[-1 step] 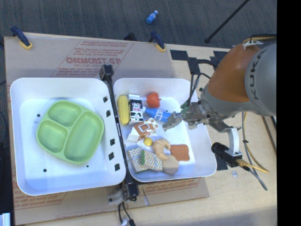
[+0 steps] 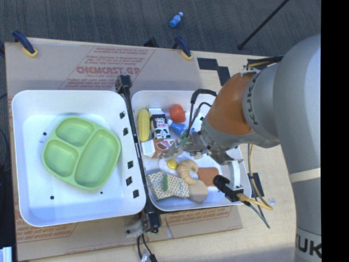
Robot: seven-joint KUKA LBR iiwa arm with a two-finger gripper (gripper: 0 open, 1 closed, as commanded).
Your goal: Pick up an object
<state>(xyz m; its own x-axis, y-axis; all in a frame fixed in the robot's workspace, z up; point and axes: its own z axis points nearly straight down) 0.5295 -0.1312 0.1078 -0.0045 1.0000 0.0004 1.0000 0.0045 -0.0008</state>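
Observation:
The right bin (image 2: pixel 143 100) holds several small things: a yellow corn-like piece (image 2: pixel 143 124), a black-and-white box (image 2: pixel 160 126), a red piece (image 2: pixel 177 113), a blue piece (image 2: pixel 178 128), a small yellow ball (image 2: pixel 172 164), a croissant (image 2: pixel 188 170), an orange-brown sausage (image 2: pixel 208 174), a beige lump (image 2: pixel 198 191) and a green checkered pouch (image 2: pixel 168 184). My gripper (image 2: pixel 188 142) hangs low over the middle of this bin, just right of the box and above the croissant. The wrist hides its tips.
The left bin (image 2: pixel 22 201) holds a green divided plate (image 2: pixel 82 152). A black divider (image 2: pixel 131 141) runs between the bins. Blue clamps (image 2: pixel 24 42) (image 2: pixel 183 47) sit on the cardboard's far edge. The arm's grey and orange body (image 2: pixel 256 108) covers the right bin's right side.

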